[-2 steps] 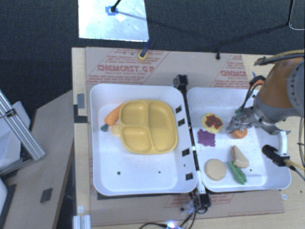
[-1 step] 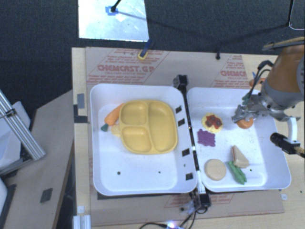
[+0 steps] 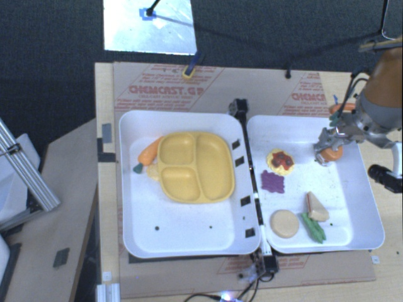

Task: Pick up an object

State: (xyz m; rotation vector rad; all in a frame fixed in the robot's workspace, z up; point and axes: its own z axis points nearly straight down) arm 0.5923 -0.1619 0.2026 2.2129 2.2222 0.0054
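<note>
Gripper (image 3: 329, 148) of mine hung low over the upper right part of the right bin (image 3: 362, 187), reached in from the right side of the view, with the orange band on my arm (image 3: 384, 87) above it. An orange object (image 3: 332, 154) lay at my fingertips, touching or nearly touching them; whether it sat between my fingers could not be made out, nor could I tell how far they stood apart. To the left of my gripper, near it, lay a yellow piece with red on top (image 3: 280, 161), and just below that a purple piece (image 3: 272, 182). Farther down from my gripper sat a tan wedge (image 3: 316, 207), a green pod (image 3: 313, 228) beside it, and a round beige disc (image 3: 284, 223) to their left. Well apart to my left, across the divider, the left bin (image 3: 135, 231) held a yellow divided plate (image 3: 192, 167) with a toy carrot (image 3: 148, 152) against its left edge.
</note>
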